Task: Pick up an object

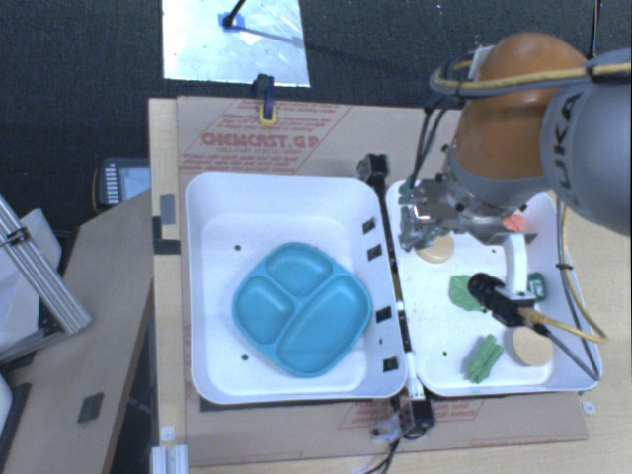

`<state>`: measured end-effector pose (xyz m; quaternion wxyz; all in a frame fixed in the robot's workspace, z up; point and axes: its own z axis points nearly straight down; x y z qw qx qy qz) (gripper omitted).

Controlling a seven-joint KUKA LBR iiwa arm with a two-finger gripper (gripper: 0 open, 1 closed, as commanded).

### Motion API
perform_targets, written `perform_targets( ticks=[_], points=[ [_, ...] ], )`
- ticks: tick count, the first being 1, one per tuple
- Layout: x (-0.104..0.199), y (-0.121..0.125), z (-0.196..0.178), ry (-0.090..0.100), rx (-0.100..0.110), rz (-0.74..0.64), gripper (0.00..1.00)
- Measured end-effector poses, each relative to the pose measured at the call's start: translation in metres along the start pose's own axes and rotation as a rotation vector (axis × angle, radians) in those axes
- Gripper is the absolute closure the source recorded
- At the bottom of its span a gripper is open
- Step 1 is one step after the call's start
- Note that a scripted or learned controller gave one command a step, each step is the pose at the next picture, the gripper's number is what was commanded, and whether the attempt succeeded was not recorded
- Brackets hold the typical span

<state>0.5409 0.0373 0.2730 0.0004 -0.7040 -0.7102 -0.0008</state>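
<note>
My gripper (422, 221) hangs low over the far left corner of the right bin (563, 368), under the grey and orange wrist. Just beneath and to its right lies a tan disc (435, 251), partly covered by the gripper. A green lump (461, 291) lies in the middle of the bin, and a ridged green piece (484, 357) lies near the front wall. A second tan disc (531, 348) sits at the front right. An orange-red piece (514, 223) shows beside the wrist, and a small teal thing (536, 286) lies toward the right wall.
The left bin (212, 215) holds a blue divided plate (301, 307). A ridge with black clips (380, 255) separates the two bins. A cardboard sheet (262, 131) lies under them, with a foil-like panel (234, 28) behind.
</note>
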Motion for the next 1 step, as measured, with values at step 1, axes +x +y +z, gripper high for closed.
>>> perform_targets(
  ticks=[1],
  points=[
    [0.05,-0.0053,0.0029,0.0,0.0,-0.001,1.0]
  ],
)
